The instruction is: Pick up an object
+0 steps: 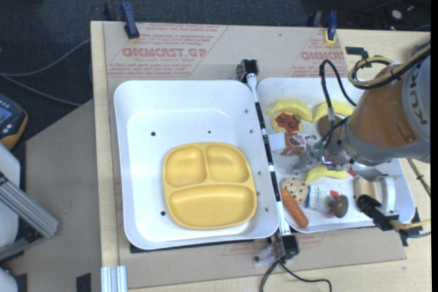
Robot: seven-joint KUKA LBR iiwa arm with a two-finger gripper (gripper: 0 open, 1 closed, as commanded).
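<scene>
The left bin point(137, 147) carries a yellow divided plate point(209, 184), 3 compartments, its largest one toward the near edge. It sits flat and a little right of the bin's middle.

Across the divider, the right bin point(404, 195) is crowded with toy food. An orange carrot point(294, 208) lies near the front left corner, its long axis slanting from upper left down to lower right (thin end toward the near rim, as far as I can tell). Just above it sits a speckled cookie point(292, 186). Farther back a yellow banana point(289, 107) curves along the rear, long axis roughly left to right, with a red-brown piece point(287, 122) just below it. A second yellow piece point(326, 174) lies by the gripper.

The gripper point(316, 155) is low over the bin's middle clutter; whether it is spread or pinching anything, I cannot tell. The arm point(383, 123) comes in from the right.
</scene>
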